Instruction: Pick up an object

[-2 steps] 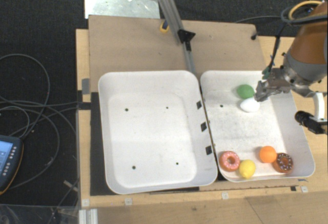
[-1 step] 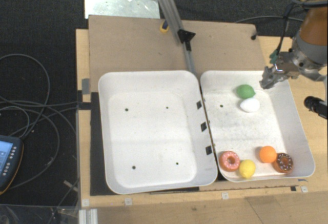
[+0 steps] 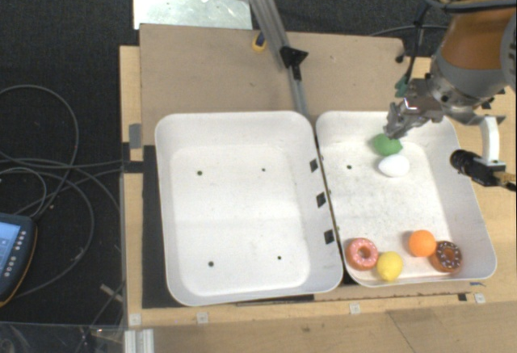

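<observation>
In the right bin (image 3: 460, 206), a green round object (image 3: 387, 144) lies near the far side with a white egg-shaped object (image 3: 394, 165) just in front of it. My gripper (image 3: 397, 128) hangs directly over the green object's far edge, very close to it. Along the bin's near edge sit a pink frosted donut (image 3: 362, 252), a yellow lemon (image 3: 390, 266), an orange (image 3: 421, 242) and a chocolate donut (image 3: 446, 256).
The left bin (image 3: 242, 206) stands beside the right one, joined by black clips (image 3: 321, 199). A slanted metal pole (image 3: 271, 16) crosses behind the bins. A black fitting (image 3: 477, 167) sticks out at the right bin's right rim.
</observation>
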Tool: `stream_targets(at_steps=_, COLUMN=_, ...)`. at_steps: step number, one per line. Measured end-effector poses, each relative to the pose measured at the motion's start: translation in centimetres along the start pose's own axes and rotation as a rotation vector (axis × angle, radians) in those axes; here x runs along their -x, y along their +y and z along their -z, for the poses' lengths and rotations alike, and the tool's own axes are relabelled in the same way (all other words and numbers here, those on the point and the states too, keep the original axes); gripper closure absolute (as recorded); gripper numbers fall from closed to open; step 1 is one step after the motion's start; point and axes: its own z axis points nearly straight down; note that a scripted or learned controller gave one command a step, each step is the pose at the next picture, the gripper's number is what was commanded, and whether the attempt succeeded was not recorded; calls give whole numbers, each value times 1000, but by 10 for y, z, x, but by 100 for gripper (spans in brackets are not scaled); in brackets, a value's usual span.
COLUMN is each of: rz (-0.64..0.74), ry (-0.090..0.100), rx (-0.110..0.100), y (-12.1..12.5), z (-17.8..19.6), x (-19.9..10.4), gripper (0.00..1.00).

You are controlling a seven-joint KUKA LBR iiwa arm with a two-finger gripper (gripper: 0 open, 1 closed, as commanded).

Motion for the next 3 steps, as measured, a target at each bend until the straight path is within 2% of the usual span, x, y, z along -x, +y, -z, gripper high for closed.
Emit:
stream_targets(at_steps=2, rz=1, ry=1, rx=-2, y=12, z=-28, x=-110, gripper=100)
stream_targets(at_steps=3, rz=1, ry=2, rx=0, y=22, z=-21, x=-169, gripper=100)
